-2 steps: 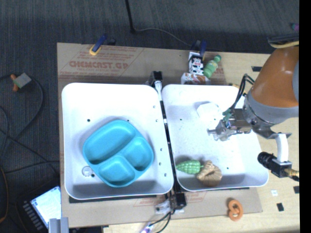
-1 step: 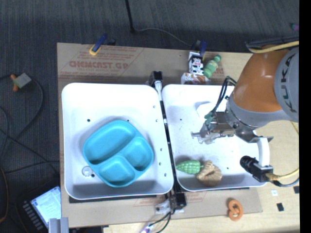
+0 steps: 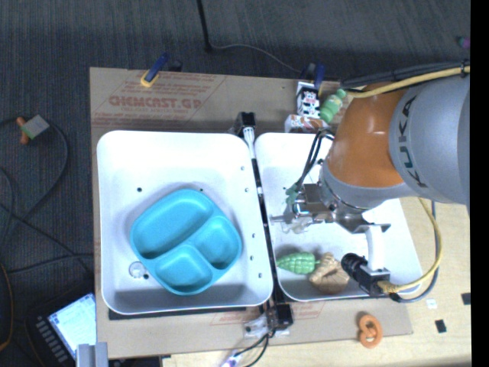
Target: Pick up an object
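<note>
My gripper hangs over the middle of the right bin, near its left wall, under the grey arm with the orange band. Just below it, near the bin's front edge, lies a green ridged toy, and a tan lumpy object rests right beside that. Neither thing touches the gripper. A blue divided plate sits tilted in the left bin, with a small clear round piece at its lower left.
Beyond the right bin's far edge stand a small black-and-white figure and a green item. An orange ring lies on the bench in front of the right bin. Clamps and cables edge the board.
</note>
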